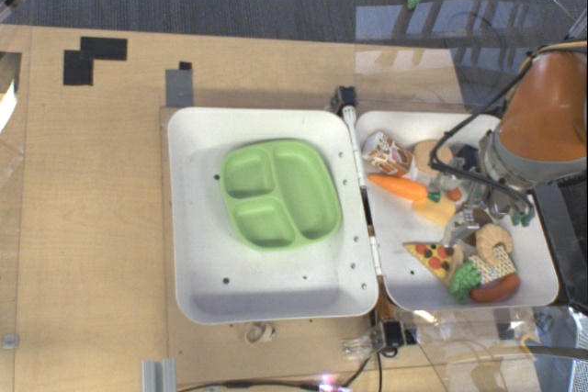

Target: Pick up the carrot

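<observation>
Lying flat in the right bin (548, 282), tip toward the left wall: carrot (399, 188), with open floor on its lower side for a clean approach. Crowded above by a wrapper (387, 155), flanked right by cheese (436, 210). Hovering right of the carrot, centre right of frame, gripper (464, 218); claw state impossible to tell, nothing seen clamped.

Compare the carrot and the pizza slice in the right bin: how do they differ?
The carrot is long, rounded and plain orange; the pizza slice is a flat triangle, yellow with dark and red spots. The carrot lies higher in the view, beside the bin's left wall; the pizza slice lies lower, nearer the front edge. The carrot's thick end touches a pale yellow piece; the pizza slice ends beside a green toy. Both lie flat in the right bin.
</observation>
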You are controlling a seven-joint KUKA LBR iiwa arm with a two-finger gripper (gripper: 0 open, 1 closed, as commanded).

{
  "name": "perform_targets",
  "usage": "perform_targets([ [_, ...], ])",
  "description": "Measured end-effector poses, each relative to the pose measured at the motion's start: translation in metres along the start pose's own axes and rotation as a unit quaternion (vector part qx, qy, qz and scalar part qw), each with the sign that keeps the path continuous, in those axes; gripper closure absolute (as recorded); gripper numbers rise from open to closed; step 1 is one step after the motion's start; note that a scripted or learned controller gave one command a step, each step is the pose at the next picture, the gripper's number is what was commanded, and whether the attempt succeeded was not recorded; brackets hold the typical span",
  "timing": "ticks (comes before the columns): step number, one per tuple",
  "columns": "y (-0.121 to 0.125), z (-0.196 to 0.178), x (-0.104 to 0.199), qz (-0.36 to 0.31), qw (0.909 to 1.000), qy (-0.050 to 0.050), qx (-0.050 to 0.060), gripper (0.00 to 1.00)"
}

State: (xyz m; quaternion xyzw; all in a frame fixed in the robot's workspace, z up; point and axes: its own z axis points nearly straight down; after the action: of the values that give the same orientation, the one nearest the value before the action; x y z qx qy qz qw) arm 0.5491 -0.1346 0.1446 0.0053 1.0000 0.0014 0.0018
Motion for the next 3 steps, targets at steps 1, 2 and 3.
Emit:
perform_targets([
  [1, 0.047, 0.054, 0.024, 0.029, 0.9996, -0.008, 0.001, 0.00],
  [2, 0.048, 0.041, 0.020, 0.025, 0.9996, -0.013, 0.001, 1.00],
  [3, 0.103, -0.113, -0.037, 0.121, 0.9926, -0.011, -0.001, 1.00],
])
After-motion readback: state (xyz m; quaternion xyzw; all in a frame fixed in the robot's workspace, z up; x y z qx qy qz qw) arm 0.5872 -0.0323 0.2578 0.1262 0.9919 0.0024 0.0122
